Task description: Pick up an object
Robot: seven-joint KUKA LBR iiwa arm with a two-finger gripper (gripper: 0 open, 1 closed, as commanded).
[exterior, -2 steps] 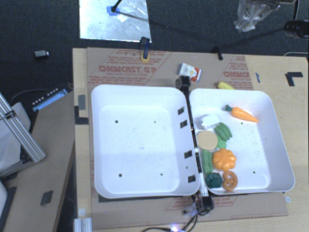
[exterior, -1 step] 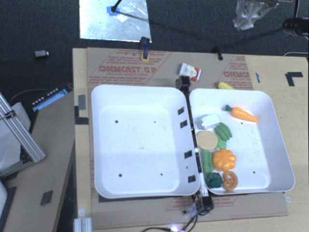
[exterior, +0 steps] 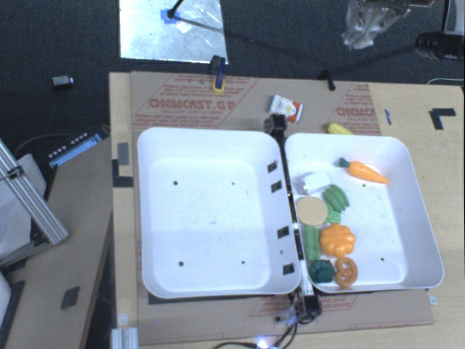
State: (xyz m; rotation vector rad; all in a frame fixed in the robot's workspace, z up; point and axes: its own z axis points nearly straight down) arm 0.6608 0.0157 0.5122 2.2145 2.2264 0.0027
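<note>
The right bin (exterior: 407, 217) holds a carrot (exterior: 365, 171) near its back, a white block (exterior: 317, 182), a ridged green piece (exterior: 336, 196), a tan disc (exterior: 312, 211), a green cucumber (exterior: 311, 243), an orange pumpkin (exterior: 337, 239), a dark green lump (exterior: 322, 270) and a pretzel (exterior: 346, 270). Most of them crowd the bin's left side. My gripper (exterior: 361, 33) hangs high at the top right, well beyond the bench's back edge and far from every object. It looks blurred, and nothing is seen in it.
The left bin (exterior: 211, 140) lies beside the right one, joined by a black hinge strip (exterior: 287, 209). A yellow piece (exterior: 339, 129) and a small carton (exterior: 285, 107) lie on the cardboard behind the bins. A metal frame (exterior: 29, 202) stands at the left.
</note>
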